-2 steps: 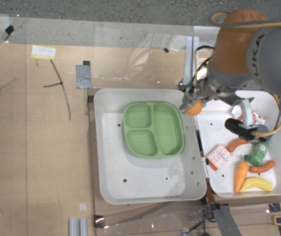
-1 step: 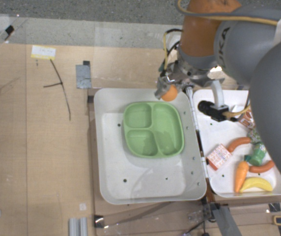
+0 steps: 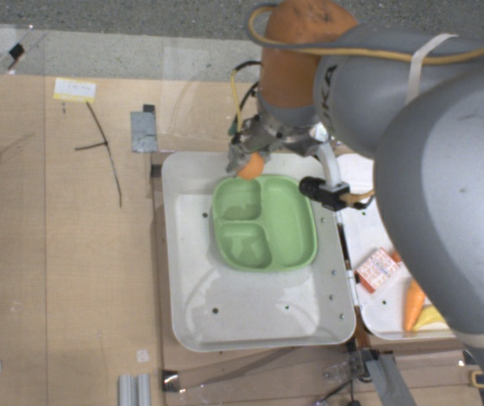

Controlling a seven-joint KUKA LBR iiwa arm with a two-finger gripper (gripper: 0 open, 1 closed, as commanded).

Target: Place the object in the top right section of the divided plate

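orange object (image 3: 251, 167), possibly a carrot piece, sits at the gripper (image 3: 249, 155) just beyond the far edge of the green divided plate (image 3: 265, 224) in the left white bin (image 3: 250, 311); whether the gripper has closed on it i cannot tell.

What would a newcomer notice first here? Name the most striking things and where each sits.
The huge grey arm with its orange band covers the right side, reaching in over the bins. Beneath it a green divided plate lies in the left white bin, with the hand and a small orange object at the plate's far edge.
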